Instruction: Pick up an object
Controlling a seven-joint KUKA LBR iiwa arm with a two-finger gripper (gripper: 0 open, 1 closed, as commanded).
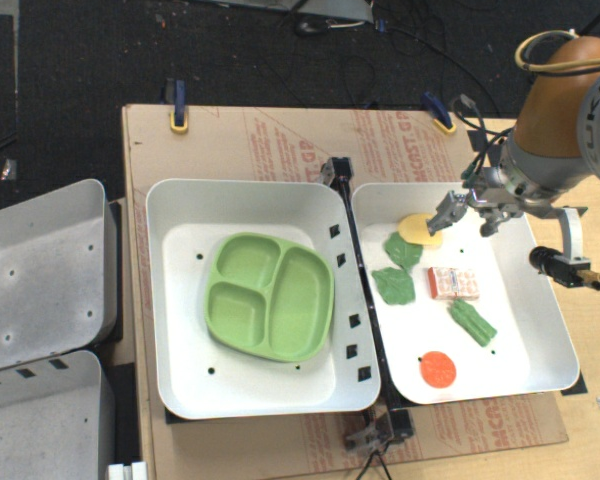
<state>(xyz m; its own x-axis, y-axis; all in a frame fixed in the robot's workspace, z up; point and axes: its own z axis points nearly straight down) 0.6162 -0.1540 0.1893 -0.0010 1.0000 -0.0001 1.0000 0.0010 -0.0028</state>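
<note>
Robotics lab: clamped cardboard bench (240, 133), loose cables (400, 28).

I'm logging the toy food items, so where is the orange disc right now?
The orange disc lies in the right bin, near its front edge, just below-left of the green ridged piece in the camera view.

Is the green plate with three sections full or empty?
Empty. The green plastic divided plate lies flat in the left white bin, and all three of its sections show bare green with nothing in them.
</note>
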